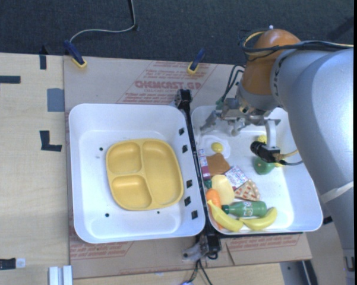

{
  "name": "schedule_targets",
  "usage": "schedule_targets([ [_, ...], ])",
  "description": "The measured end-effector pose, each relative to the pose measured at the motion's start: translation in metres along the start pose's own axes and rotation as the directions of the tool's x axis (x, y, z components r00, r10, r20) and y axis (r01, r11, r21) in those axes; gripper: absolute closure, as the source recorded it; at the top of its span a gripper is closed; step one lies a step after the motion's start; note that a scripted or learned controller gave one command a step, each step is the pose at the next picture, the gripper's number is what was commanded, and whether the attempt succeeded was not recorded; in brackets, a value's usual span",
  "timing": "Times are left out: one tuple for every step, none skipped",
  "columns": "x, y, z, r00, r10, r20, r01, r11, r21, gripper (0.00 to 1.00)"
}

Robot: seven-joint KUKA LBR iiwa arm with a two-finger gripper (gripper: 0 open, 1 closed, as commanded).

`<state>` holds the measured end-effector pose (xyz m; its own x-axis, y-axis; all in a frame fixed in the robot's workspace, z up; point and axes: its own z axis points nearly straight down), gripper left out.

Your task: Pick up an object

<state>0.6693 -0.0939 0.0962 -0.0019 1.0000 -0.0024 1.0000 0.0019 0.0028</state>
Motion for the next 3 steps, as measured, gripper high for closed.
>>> schedule_targets([
  [-0.0002, -0.001, 0.0111, 1.0, 0.0, 0.0, 0.0, 1.0, 0.003, 0.0],
  [-0.0008, -0.0009, 0.0111, 1.0, 0.0, -0.001, 0.0, 1.0, 0.003, 0.0],
  [-0.0001, -0.0009, 0.011, 1.0, 0.001, 0.0, -0.001, 1.0, 0.003, 0.0],
])
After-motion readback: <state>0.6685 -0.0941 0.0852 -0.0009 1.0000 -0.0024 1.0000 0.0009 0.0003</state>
